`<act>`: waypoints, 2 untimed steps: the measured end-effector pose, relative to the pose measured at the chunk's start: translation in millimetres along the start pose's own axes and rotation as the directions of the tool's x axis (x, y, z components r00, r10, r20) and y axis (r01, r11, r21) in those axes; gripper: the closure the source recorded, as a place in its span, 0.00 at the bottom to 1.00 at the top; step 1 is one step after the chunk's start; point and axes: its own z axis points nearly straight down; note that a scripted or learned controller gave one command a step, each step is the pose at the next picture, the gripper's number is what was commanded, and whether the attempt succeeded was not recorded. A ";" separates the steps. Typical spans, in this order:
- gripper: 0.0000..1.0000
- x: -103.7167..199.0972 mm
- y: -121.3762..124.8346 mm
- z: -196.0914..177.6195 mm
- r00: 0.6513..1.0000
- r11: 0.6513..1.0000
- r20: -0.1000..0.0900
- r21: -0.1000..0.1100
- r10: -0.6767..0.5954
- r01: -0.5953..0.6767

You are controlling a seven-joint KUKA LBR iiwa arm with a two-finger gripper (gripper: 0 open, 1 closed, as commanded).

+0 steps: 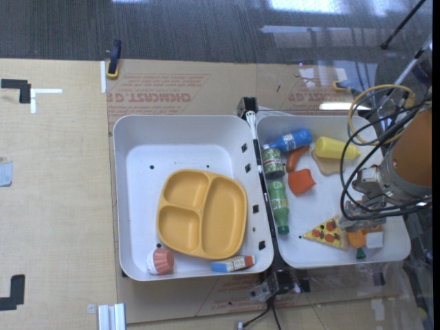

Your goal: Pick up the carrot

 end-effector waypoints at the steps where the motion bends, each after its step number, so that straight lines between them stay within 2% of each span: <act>1: 0.00 -0.1 0.1 0.1 1.000 1.000 0.000 -0.001 -0.001 0.001; 2: 1.00 -2.7 -2.2 -9.2 1.000 1.000 0.006 0.005 0.011 -0.011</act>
